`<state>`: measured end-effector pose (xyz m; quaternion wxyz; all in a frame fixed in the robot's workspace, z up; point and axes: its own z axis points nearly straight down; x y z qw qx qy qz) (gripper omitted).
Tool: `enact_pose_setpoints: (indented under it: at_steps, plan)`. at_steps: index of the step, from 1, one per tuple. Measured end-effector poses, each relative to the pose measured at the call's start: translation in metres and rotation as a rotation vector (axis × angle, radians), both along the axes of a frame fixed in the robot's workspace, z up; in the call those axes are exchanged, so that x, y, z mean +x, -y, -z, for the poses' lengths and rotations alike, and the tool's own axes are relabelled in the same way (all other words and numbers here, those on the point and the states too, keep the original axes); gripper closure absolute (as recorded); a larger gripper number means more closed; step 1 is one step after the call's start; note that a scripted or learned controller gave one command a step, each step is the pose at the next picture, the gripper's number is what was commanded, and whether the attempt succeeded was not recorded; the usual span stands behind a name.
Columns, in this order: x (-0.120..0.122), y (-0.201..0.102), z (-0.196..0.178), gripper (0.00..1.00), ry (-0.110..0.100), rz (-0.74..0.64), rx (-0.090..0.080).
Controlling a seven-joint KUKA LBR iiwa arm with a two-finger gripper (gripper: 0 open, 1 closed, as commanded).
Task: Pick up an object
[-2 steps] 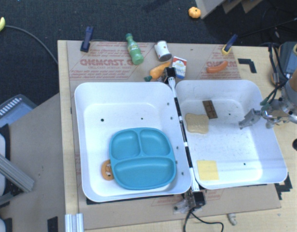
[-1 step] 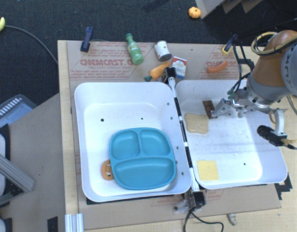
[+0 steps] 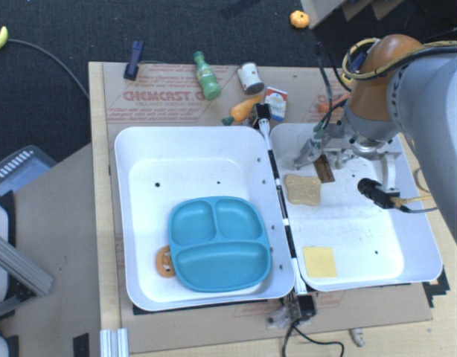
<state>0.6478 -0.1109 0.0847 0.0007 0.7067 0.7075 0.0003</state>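
We see the smooth grey metal arm (image 3: pixel 429 103) with its glossy orange band reaching into the right shallow white plastic bin (image 3: pixel 414 262). Its gripper (image 3: pixel 323 162) hangs low near that bin's back left corner; whether it is spread or closed we cannot tell. Just below the gripper lies a rough tan bread-like slice (image 3: pixel 303 190), and further toward the front a flat pale yellow square (image 3: pixel 319 261), cheese-like. Well to the gripper's left, the left white plastic bin (image 3: pixel 139 162) holds a smooth blue three-compartment plastic plate (image 3: pixel 219 242), with a small brown pretzel-shaped piece (image 3: pixel 164 262) tucked at its left edge.
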Motion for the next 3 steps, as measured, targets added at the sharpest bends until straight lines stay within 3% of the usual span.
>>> enact_pose_setpoints:
  at_steps: [2,3]
  plan:
    - [0.004,0.001,0.0,0.0,0.0,0.001,-0.001]
    - [0.009,0.016,0.0,0.0,0.0,0.001,-0.001]
